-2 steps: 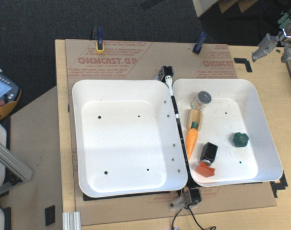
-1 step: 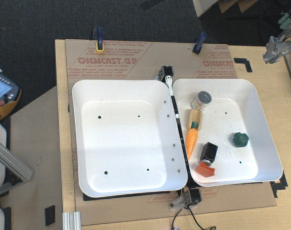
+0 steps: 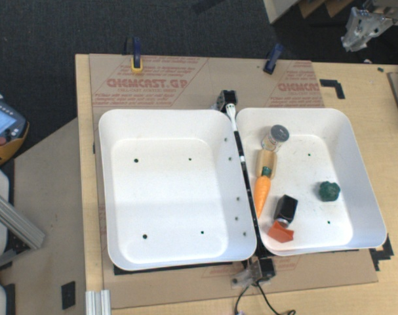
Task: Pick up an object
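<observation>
The right bin (image 3: 356, 176) holds several small objects. A little clear bottle with a grey cap (image 3: 273, 143) lies near the bin's left wall, and an orange carrot with a green tip (image 3: 262, 189) lies just below it. A black block (image 3: 286, 209) and a red block (image 3: 281, 233) sit close together at the front. A dark green ball (image 3: 328, 191) rests apart on the right. My gripper (image 3: 361, 30) hangs at the picture's top right, beyond the bench's far edge and well away from both bins, with nothing visible in it.
The left bin (image 3: 120, 176) sits beside the right one, and their rims meet along a black strip (image 3: 241, 169). Two clamps (image 3: 136, 51) (image 3: 273, 58) hold the cardboard at the far edge. A cable connector (image 3: 258, 271) lies at the front edge.
</observation>
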{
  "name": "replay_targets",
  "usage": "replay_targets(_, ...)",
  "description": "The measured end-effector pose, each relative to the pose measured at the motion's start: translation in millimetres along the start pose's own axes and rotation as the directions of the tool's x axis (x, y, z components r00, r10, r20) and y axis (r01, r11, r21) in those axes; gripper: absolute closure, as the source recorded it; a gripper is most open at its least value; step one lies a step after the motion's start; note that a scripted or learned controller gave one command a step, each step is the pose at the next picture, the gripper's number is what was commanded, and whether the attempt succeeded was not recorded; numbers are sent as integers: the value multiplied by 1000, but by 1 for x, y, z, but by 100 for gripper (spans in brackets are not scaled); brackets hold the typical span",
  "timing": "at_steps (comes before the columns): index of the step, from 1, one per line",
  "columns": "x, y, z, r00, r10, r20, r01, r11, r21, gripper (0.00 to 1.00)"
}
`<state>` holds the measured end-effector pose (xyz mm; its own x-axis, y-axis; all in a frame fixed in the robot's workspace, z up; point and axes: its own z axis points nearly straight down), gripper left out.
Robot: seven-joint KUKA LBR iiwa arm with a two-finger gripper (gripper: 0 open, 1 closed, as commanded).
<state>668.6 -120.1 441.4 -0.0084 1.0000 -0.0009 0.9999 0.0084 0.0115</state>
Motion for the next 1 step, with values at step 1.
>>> replay_targets(1, 98, -12, -57, 1000, -3, -3, 3, 1000, 1, 100)
